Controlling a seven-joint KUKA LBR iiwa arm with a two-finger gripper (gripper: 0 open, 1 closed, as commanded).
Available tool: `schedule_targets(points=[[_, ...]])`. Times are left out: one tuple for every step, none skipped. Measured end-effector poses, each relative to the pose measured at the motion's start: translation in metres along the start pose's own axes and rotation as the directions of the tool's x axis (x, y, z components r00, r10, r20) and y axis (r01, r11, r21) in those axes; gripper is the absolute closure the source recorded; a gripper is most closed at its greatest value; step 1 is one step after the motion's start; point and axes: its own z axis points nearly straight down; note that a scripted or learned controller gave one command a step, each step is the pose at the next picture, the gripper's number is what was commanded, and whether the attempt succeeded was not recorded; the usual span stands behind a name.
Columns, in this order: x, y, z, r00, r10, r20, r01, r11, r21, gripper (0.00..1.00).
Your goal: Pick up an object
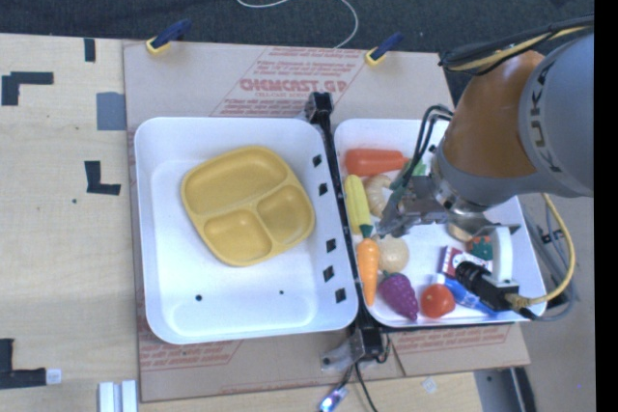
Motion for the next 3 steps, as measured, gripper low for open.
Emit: schedule_targets(points=[[0.065,-0.012,-0.092,1.0,0.002,0.0,-0.002,1.0,-0.002,1.0],[0.025,-0.013,-0.12,1.0,0.013,0.004,-0.013,1.0,0.003,1.0],[0.102,-0.012,-0.136,1.0,0.002,0.002,-0.002,1.0,0.004,1.0]])
